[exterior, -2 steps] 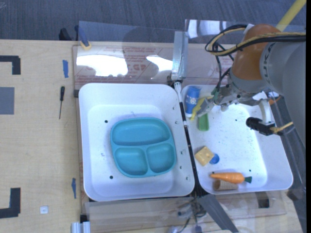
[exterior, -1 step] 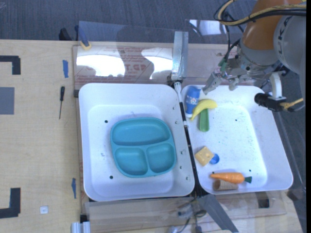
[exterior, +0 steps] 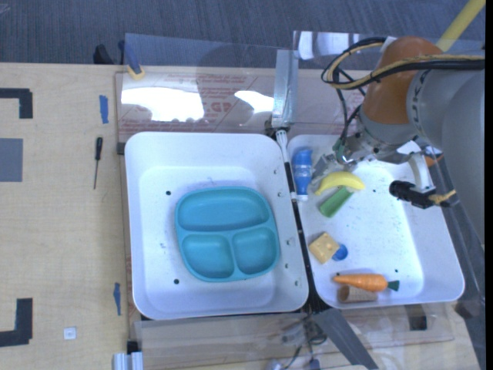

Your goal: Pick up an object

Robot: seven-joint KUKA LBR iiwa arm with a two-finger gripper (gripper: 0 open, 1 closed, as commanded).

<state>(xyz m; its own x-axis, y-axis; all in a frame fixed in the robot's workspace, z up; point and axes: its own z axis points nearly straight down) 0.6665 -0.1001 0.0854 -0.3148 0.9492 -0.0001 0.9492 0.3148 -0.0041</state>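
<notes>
Nearest the camera, well on the near side of the banana (exterior: pixel 341 181), an orange carrot (exterior: pixel 362 281) lies along the front wall of the right bin (exterior: pixel 441 282), its length running left to right across the view. Between carrot and banana sits a yellow cheese wedge (exterior: pixel 323 247) with a small blue piece (exterior: pixel 340 252) touching its right side. Just on the near side of the banana, and touching or very nearly touching it, a green block (exterior: pixel 334 201) lies slantwise, its long axis tilted from near-left to far-right.

The banana itself is the likely target. It lies in the far-left part of the right bin, its long axis across the view with both ends drooping towards the camera. Just beyond it on the far side, and a shade to the right, hangs the gripper (exterior: pixel 344 153), under the grey and orange arm (exterior: pixel 400 91). Whether the gripper is open or closed I cannot tell, since its tip is a blur of dark and pale metal; nothing can be seen held in it. So the banana lies just to the near side of the gripper, close enough that the two may touch.

To the banana's left, against the bin's left wall, a blue bottle (exterior: pixel 302 168) lies with its length running near to far. A short move towards the camera, closing across the banana's narrow width, looks the sound choice; the green block crowds the near side.
</notes>
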